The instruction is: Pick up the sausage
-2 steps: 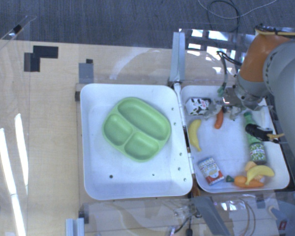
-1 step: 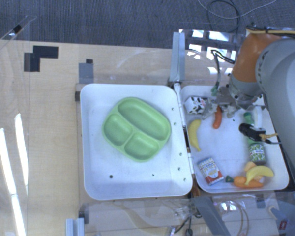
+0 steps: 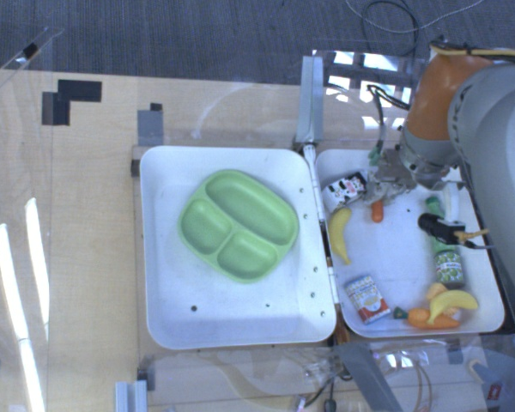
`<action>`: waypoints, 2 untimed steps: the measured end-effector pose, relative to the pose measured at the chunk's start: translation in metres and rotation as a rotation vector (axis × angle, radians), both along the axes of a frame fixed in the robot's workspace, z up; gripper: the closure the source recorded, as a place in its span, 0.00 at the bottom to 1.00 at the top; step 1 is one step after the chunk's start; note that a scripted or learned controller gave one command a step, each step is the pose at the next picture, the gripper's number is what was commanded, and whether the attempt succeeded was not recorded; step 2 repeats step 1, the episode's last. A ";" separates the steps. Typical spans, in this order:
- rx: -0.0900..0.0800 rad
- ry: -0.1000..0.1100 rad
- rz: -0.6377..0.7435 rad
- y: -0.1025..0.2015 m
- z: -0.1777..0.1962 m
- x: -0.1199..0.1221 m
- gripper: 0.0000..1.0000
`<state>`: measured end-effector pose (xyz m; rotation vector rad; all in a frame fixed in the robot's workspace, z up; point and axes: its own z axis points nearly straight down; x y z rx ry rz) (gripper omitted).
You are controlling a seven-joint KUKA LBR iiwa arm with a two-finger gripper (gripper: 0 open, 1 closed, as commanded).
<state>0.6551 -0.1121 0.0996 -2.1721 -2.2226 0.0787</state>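
- Gripper (image 3: 386, 184) at upper right of frame, over the right bin (image 3: 412, 316); jaw state cannot be told.
- Sausage (image 3: 377, 212) lies just below the gripper, right of the banana (image 3: 338, 234).
- Green plate (image 3: 238, 225) sits in the left bin (image 3: 167, 316).

A pale wooden bench (image 3: 77, 256) is carrying two shallow white bins side by side, their near walls touching along a metal divider. The left bin (image 3: 232, 316) is sitting near the middle of the bench; the right bin (image 3: 489, 312) is lying just beside it at the right. Two black markers (image 3: 67, 99) are lying flat on the bench surface towards the far left corner, well apart from the bins. A small grey bracket (image 3: 150, 125) is standing just behind the left bin's far left corner. A clear panel, possibly acrylic, is glaring across the bench's left side.
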 end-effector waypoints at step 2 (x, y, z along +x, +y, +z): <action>0.013 -0.064 -0.019 0.067 0.086 0.016 1.00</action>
